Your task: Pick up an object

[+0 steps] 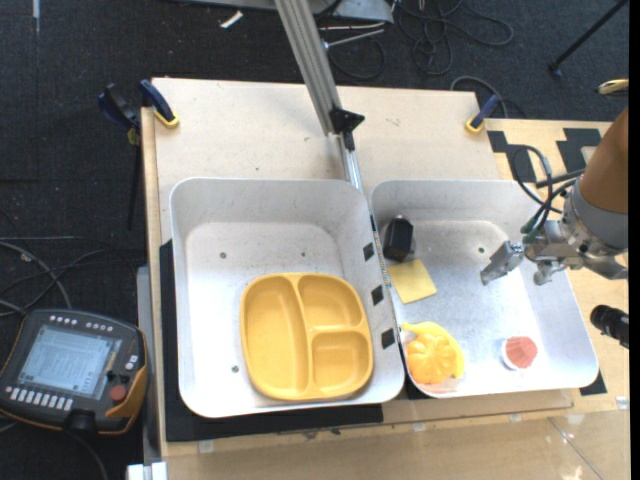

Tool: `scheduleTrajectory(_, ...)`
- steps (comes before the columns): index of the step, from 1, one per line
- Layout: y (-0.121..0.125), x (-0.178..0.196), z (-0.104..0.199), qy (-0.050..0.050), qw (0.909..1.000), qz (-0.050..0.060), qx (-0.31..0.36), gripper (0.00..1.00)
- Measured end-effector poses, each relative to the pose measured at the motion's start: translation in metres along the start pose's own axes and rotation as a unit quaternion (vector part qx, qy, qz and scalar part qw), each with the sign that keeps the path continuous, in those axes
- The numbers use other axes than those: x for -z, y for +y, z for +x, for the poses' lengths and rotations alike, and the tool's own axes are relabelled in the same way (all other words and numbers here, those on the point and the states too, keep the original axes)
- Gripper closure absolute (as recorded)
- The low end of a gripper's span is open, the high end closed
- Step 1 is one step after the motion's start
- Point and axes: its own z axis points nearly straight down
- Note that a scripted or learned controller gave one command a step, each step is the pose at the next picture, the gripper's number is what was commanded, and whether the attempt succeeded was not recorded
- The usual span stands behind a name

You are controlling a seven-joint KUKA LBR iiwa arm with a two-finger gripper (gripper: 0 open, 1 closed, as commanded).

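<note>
The gripper (pixel 510 259) hangs over the right bin (pixel 560 313) near its far right side, tilted, with nothing seen between its fingers; how wide they stand I cannot tell. Candidates lie in that bin: one black block (pixel 398 238) at the far left corner against the divider, one flat yellow square (pixel 416 281) just beside it, one yellow crumpled toy (pixel 432 355) at the near left corner, and one small red disc (pixel 520 350) by the near edge. The left bin (pixel 200 228) holds one yellow divided plate (pixel 305 335). As I judge it, the risk is a miss: the square lies flat and may slip the fingers, and the block and the toy sit so close to the walls that a finger could strike the bin
</note>
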Motion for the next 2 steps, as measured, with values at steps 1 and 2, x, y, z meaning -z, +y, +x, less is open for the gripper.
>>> scheduleTrajectory(1, 0.000, 0.000, 0.000, 0.000, 1.0000, 0.000, 0.000, 0.00)
scheduleTrajectory(2, 0.008, -0.057, -0.004, 0.000, 1.0000, 0.001, -0.001, 0.00)
